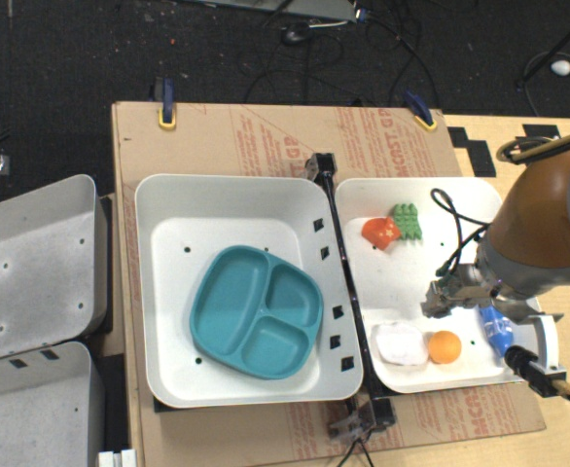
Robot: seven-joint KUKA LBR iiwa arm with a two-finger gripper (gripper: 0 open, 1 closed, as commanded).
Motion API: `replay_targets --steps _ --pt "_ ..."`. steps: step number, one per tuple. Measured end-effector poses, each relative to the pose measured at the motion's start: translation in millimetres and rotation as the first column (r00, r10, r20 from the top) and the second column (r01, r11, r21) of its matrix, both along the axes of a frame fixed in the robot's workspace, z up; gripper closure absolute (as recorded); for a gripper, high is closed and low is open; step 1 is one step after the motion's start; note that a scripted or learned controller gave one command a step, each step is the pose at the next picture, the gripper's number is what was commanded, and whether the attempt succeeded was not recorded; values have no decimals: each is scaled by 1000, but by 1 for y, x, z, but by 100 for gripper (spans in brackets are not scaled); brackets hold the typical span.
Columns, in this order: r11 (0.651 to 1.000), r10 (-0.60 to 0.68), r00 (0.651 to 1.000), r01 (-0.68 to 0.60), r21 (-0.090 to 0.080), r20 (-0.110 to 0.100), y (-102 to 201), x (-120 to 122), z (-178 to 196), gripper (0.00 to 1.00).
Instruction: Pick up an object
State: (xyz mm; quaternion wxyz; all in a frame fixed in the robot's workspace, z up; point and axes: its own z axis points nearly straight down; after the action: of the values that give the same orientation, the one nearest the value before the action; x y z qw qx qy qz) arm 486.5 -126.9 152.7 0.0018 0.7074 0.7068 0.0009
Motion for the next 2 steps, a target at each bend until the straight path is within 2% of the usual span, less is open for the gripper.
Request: replay_targets --steps 1,2 --pt "1000 3 1000 -3 0 2 0 2 53 100" --pt "1000 7 1000 -7 2 -2 43 18 59 100"
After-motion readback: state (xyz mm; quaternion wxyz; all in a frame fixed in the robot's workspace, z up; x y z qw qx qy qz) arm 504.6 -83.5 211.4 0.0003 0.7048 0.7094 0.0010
